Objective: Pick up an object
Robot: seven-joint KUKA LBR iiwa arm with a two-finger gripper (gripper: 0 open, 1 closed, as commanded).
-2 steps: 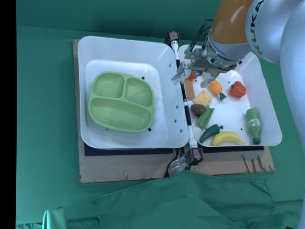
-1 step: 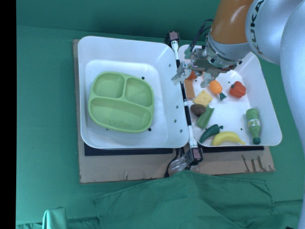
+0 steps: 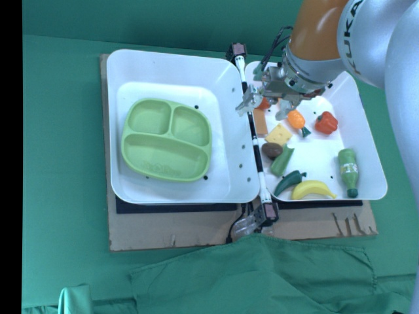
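While the grey two-finger gripper [image 3: 267,104] is hovering over the right white bin [image 3: 366,175], grip state unreadable, we're treating the small orange toy carrot [image 3: 296,119] just beside it as target, so descending straight, clear of the yellow cheese wedge [image 3: 279,135].

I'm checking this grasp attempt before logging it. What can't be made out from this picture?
- Gripper: the wrist hides its fingers from the camera, so their state and any hold can't be told.
- Red-orange item under the gripper: mostly covered, identity unclear.
- Right bin: its far side is hidden by the arm.
- Green bottle: label too small to read.
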